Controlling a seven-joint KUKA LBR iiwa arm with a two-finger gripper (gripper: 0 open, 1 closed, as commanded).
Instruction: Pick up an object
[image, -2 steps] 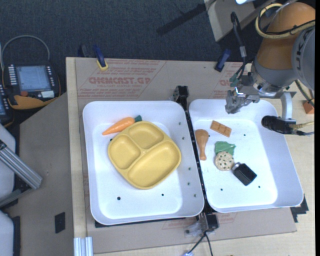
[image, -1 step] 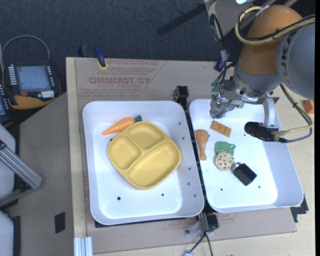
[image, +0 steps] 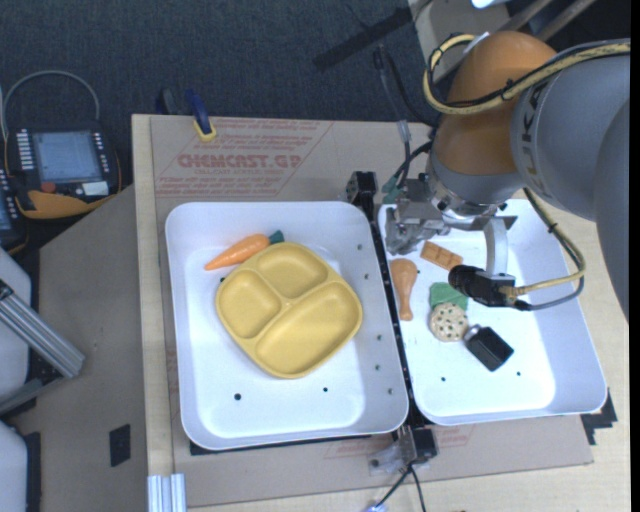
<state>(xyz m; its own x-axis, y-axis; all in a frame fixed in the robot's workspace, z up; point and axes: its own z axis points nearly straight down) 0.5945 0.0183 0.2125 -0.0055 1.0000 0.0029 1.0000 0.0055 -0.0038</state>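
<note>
Arm is hovering low over right bin (image: 560, 395), gripper (image: 408, 228) near orange drumstick-shaped piece (image: 403, 285) at bin's left wall, grasp not made, next needing descent onto it.

the arm's gripper (image: 425, 228) hangs over the right bin (image: 560, 390), near a cookie (image: 447, 321) and black block (image: 489, 347). the left bin (image: 200, 390) holds a yellow divided plate (image: 289, 309) and carrot (image: 236, 252).
</note>
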